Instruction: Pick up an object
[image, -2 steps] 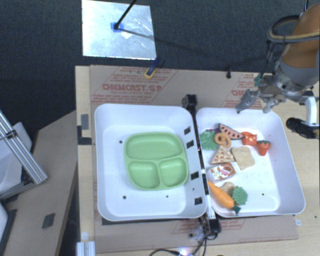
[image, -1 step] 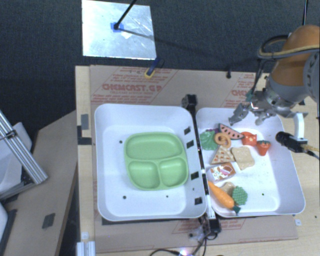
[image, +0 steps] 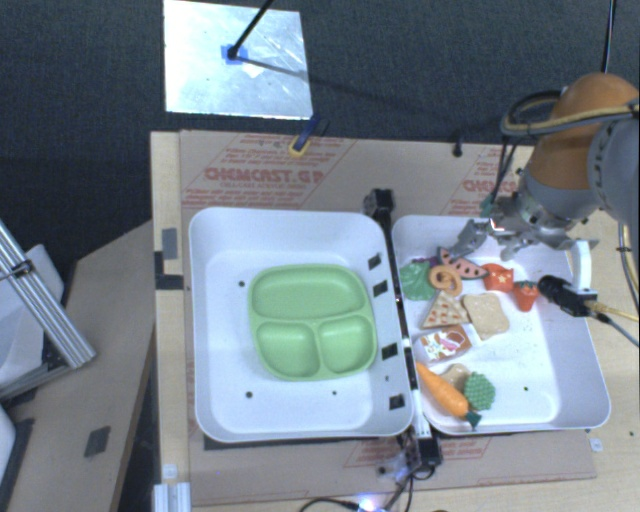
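Carrot (image: 441, 389) lies at right bin's (image: 575, 400) front edge, toy food behind; green tray (image: 310, 320) in left bin (image: 215, 300). Bench (image: 120, 290) tan, backdrop dark; gripper (image: 497, 237) over right bin's rear, jaw state unclear.

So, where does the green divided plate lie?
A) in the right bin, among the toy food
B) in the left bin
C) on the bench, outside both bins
B: the green plate lies flat in the left bin, while the toy food such as the carrot is in the right bin.
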